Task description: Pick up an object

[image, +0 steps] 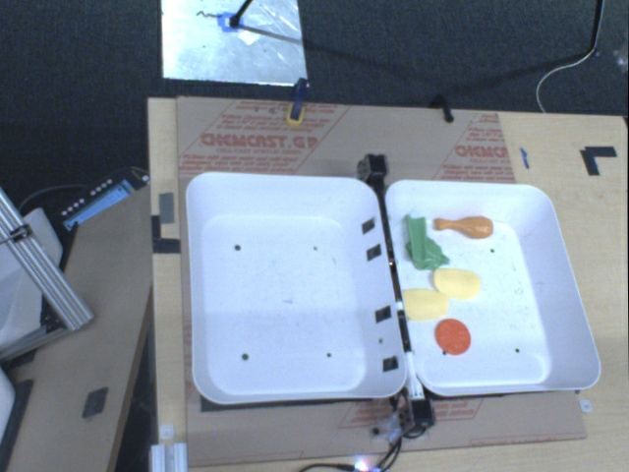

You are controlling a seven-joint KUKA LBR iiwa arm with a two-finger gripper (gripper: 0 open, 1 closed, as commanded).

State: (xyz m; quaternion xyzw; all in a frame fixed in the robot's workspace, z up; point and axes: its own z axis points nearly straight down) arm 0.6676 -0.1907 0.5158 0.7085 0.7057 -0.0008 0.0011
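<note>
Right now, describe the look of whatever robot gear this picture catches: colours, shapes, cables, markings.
The larger white bin and the smaller white bin are shallow with rounded corners, joined by a row of black clips. The brown board beneath bears red lettering. A thin white cable loops over the dark floor.

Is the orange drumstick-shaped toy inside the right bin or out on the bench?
Inside. The orange toy lies flat on the right bin floor, near its far wall.
</note>
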